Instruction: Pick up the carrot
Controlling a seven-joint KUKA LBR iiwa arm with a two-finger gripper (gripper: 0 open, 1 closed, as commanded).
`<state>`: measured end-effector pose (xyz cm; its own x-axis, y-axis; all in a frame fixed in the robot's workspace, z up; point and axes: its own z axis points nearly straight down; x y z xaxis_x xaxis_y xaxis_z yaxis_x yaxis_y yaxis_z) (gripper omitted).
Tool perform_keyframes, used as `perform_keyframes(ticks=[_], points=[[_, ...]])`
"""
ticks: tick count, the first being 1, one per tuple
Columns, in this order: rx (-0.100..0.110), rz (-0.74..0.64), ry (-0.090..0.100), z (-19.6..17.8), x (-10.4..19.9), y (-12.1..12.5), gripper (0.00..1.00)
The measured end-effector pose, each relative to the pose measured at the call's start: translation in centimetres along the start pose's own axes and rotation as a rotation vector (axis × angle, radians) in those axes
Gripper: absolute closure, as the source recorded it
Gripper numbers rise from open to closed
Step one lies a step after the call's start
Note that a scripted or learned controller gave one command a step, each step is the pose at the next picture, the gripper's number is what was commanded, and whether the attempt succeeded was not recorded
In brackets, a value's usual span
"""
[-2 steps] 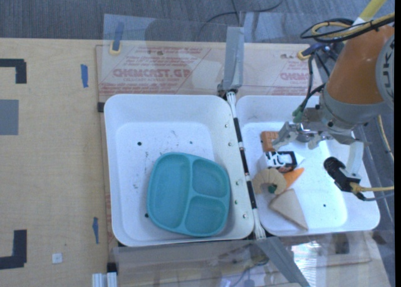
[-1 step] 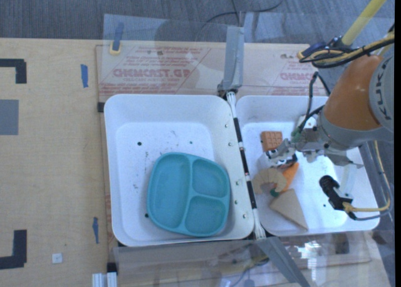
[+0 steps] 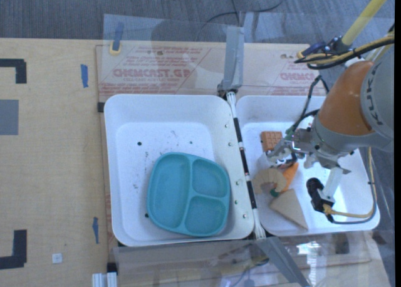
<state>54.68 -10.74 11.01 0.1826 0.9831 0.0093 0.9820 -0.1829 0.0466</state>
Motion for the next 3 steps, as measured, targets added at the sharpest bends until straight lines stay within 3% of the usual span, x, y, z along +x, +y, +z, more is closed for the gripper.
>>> perform_keyframes(ticks=[1,2,3], points=[[-0.009,0.037,0.008,0.0,-2.9,-0.3,0.0],[-0.014,0.085,-0.014,0.0,-1.7,-0.5,0.0],[-0.016,-0.125,-0.019,-0.1,-2.0,0.1,0.0]])
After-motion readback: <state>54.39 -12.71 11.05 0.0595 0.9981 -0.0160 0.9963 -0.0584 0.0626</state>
